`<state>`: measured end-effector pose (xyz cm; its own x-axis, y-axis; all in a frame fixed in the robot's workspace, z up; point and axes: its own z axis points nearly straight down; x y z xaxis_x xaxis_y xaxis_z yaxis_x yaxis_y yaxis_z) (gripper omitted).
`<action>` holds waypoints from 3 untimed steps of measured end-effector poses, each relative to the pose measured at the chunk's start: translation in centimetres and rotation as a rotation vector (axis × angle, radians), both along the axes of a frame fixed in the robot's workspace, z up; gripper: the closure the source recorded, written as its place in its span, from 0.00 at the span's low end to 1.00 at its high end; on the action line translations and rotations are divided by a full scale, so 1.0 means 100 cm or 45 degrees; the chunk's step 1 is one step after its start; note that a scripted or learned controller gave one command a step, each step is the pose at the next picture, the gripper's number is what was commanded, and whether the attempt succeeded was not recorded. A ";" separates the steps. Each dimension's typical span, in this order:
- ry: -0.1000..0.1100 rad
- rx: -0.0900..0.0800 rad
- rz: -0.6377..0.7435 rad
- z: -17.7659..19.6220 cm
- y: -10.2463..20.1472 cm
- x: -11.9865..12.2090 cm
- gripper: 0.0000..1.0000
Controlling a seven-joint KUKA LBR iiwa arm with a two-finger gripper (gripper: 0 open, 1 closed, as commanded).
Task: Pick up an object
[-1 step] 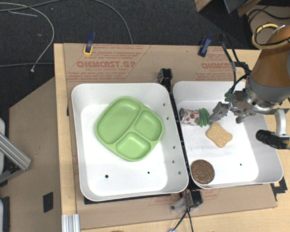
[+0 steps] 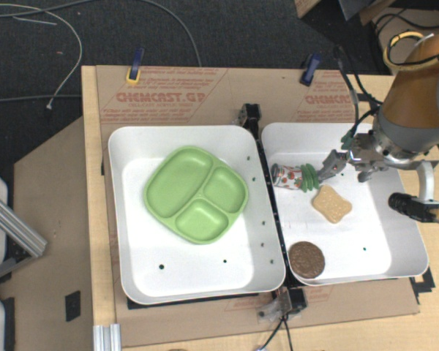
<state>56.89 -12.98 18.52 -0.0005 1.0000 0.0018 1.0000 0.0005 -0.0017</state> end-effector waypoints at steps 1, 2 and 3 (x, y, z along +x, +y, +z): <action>0.004 0.000 -0.001 -0.049 -0.006 0.007 0.00; -0.003 -0.002 0.000 -0.099 -0.005 0.008 0.00; -0.015 -0.006 -0.002 -0.083 -0.007 0.011 1.00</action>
<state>58.02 -13.64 10.21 0.0008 1.0000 -0.0027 0.9999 -0.0008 0.0101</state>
